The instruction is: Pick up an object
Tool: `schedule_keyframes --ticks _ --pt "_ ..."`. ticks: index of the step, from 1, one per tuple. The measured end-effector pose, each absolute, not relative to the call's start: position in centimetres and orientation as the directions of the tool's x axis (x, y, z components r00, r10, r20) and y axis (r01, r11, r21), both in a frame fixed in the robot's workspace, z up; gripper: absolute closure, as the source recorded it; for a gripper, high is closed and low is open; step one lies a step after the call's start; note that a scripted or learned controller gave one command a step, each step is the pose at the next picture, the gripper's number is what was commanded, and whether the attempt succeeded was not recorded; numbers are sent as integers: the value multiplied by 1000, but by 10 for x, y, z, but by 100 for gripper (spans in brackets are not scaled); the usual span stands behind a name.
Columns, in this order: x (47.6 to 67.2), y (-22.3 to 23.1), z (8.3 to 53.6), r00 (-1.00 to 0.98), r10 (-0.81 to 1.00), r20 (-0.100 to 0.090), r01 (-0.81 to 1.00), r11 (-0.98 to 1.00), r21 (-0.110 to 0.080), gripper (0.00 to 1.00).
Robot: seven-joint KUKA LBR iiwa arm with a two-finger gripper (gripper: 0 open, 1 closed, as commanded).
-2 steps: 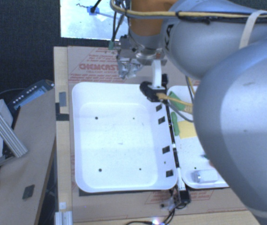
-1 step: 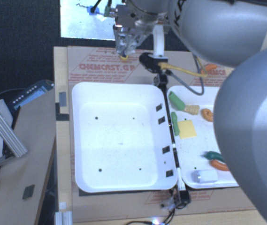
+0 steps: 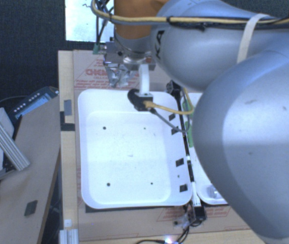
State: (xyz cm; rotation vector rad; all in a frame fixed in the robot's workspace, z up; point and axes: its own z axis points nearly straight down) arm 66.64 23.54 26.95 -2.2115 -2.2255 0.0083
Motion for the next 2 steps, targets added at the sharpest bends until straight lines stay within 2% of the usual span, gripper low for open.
schedule_keyframes --ticks 1,2 --pt "669 229 289 -2 1000 1 1000 2 3 100" --pt "669 214 342 -1 1000 2 1000 1 7 100"
